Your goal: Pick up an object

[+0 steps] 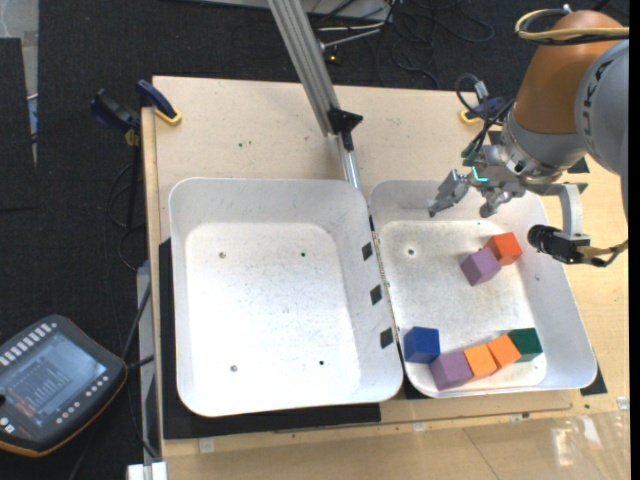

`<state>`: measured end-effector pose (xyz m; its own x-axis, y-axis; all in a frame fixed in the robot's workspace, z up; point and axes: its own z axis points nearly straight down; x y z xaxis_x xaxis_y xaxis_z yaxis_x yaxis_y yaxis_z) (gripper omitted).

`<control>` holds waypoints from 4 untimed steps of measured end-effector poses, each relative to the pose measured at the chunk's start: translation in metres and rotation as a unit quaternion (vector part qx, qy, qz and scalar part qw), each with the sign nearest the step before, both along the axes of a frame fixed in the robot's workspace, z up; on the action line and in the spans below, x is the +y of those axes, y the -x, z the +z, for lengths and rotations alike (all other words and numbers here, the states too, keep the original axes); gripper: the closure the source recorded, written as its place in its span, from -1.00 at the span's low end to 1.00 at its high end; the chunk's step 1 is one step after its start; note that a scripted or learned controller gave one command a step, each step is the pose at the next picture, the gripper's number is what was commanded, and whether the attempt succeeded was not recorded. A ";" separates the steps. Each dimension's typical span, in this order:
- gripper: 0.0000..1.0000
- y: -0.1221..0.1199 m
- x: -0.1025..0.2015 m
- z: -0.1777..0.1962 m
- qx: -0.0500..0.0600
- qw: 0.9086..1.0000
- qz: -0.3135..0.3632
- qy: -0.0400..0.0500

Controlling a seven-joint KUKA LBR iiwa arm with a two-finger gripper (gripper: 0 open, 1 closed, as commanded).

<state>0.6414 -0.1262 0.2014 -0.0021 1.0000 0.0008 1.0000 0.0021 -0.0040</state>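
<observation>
The right bin (400, 230) holds several small blocks. An orange block (505, 247) and a purple block (481, 266) lie together near its middle right. Along the front edge sit a blue block (421, 344), a second purple block (450, 368), another orange block (481, 358) and a green block (523, 344). My gripper (467, 197) hovers over the back of the right bin, above and behind the upper orange and purple pair. Its fingers are spread open with nothing between them.
The left bin (190, 208) lies beside the right one. A slanted metal pole (305, 53) reaches down to the bins' shared back edge. Clamps (160, 103) sit at the bench's back left corner, and a teach pendant (50, 380) lies at front left.
</observation>
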 end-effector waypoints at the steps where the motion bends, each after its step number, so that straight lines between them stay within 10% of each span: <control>1: -1.00 0.000 0.000 0.002 -0.001 1.000 0.000 0.000; 3: -1.00 -0.008 0.003 -0.101 0.000 1.000 0.000 0.000; 4: 1.00 -0.010 0.003 -0.087 -0.003 1.000 0.000 0.001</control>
<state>0.6516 -0.1231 0.1149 -0.0024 1.0000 -0.0016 1.0000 0.0024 0.0027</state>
